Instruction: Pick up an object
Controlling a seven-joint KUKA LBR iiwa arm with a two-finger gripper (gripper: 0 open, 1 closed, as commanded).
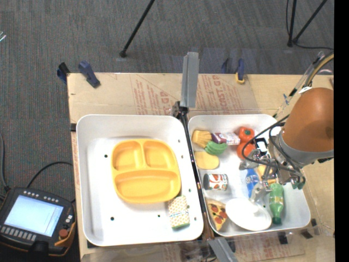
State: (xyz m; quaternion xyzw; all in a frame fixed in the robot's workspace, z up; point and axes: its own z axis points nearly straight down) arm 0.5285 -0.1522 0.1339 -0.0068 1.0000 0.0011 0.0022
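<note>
Smooth white bins (87, 146), perhaps plastic

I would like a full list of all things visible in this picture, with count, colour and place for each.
bins: 2, white, side by side on the bench
divided plate: 1, yellow, left bin
small box: 1, patterned, left bin, front
can: 1, red and white, right bin
pizza slice: 1, right bin, front
round plate: 1, white, right bin, front
bottle: 1, green, right bin
blue packet: 1, right bin
tomato-like item: 1, red-orange, right bin, back
pendant: 1, dark, floor left
arm: 1, orange band
gripper: 1, over right bin
</note>
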